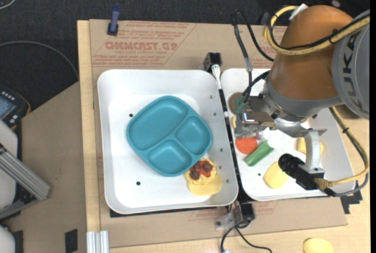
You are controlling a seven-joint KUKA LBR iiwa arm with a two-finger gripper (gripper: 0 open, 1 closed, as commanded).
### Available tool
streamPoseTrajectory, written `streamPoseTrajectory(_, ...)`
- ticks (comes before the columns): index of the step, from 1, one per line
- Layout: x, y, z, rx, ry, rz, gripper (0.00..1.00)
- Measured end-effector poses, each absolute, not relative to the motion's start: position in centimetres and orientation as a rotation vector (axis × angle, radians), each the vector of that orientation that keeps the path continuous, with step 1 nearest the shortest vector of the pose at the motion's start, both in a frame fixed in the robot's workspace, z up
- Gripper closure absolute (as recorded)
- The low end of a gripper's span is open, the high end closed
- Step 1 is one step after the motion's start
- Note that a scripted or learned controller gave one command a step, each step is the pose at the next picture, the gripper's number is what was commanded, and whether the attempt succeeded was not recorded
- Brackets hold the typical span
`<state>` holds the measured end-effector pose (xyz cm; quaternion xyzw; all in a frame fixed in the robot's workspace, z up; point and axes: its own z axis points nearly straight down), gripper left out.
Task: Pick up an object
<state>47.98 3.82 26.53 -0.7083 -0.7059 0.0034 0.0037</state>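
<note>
My gripper [249,118] hangs low over the left part of the right bin [338,139], mostly covered by the orange wrist. Just below it lie a red piece [247,144] and a green stick-shaped piece [258,154], side by side. A yellow lump [274,175] sits near that bin's front, and a pale yellow piece [302,145] lies further right. In the left bin [111,146] a blue divided plate [169,134] rests in the middle. A yellow toy topped with dark red berries [204,178] lies at its front right corner.
The wall between the two bins [226,128] runs just left of the gripper. Cables loop above the wrist at the back of the right bin. The bins sit on a cardboard sheet [147,43], and a small blue thing [114,20] lies at its back edge.
</note>
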Motion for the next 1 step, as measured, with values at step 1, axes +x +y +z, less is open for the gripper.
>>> streamPoseTrajectory(1,47.89,17.32,34.76,-2.204,-2.241,-0.019,1.0)
